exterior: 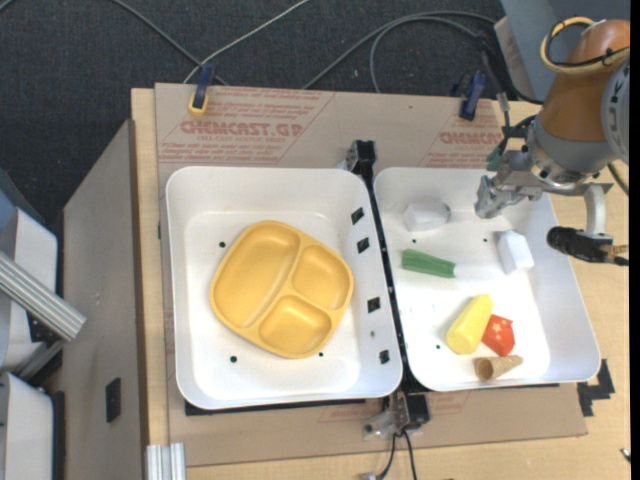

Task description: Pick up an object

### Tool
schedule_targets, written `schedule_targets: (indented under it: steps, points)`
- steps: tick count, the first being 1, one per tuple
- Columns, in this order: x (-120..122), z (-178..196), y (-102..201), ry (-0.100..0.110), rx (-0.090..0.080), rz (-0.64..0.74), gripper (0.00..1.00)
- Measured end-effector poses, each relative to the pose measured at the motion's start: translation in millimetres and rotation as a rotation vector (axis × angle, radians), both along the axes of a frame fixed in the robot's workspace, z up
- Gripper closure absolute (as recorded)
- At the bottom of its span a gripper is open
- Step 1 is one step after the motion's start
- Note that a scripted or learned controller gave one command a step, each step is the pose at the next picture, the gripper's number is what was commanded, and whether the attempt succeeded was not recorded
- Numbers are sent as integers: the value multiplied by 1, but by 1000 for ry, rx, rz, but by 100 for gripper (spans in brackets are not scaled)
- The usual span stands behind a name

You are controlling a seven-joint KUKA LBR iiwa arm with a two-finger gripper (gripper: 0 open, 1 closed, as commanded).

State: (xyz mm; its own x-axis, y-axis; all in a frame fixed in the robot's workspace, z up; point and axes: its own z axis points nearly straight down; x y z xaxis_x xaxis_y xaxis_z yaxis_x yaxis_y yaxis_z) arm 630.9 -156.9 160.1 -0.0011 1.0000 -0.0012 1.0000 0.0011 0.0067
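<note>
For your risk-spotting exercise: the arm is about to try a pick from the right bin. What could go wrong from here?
1. The gripper hangs near the bin's back rim; coming down there, it might strike the rim.
2. The two white pieces barely stand out against the white bin, so a pick aimed at them may miss.
3. The yellow piece, red piece and tan piece lie bunched together; grabbing one could shove the others.

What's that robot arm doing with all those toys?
The robot arm's gripper hangs over the back of the right bin, trying to pick something up. It holds nothing yet. Near it lie a white lump and a white block; farther forward are a green stick, a yellow piece and a red piece. The left bin holds a yellow tray.
</note>
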Motion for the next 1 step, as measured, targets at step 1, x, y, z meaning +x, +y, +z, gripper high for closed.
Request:
schedule_targets:
  steps: [1]
  points:
    - [8, 47, 0, 0, 0, 0, 100]
